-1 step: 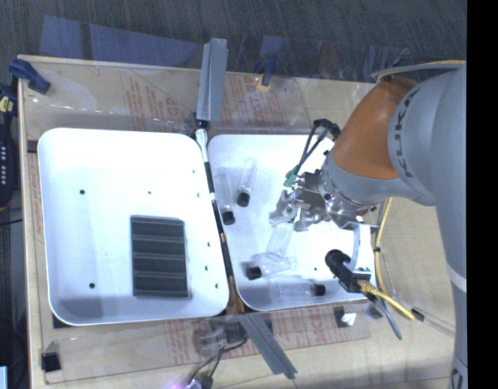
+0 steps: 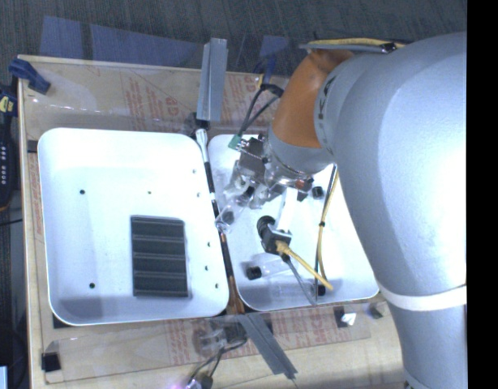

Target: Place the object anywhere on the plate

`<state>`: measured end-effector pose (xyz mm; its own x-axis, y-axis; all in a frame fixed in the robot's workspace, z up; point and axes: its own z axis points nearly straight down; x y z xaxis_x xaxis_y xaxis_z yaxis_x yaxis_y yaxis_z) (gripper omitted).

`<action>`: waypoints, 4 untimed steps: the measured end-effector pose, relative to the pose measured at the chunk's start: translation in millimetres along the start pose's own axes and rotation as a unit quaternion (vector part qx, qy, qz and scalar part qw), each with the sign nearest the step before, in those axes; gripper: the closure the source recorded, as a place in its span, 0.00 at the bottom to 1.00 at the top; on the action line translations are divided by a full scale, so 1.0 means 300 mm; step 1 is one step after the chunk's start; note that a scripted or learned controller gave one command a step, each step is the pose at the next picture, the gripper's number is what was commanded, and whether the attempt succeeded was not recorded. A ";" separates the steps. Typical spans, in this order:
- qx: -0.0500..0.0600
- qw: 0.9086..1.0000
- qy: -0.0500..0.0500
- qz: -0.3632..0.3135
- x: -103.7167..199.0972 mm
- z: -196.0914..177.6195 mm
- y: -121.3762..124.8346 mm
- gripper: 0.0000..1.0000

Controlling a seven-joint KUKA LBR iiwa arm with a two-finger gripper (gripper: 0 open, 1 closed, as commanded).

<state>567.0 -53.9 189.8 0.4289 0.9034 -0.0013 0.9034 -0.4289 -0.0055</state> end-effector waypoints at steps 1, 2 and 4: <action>0.001 0.999 0.000 0.049 0.066 -0.001 -0.370 1.00; 0.000 0.998 -0.001 0.061 0.309 -0.001 -0.461 1.00; 0.000 0.981 -0.001 0.196 0.543 0.331 -0.536 0.00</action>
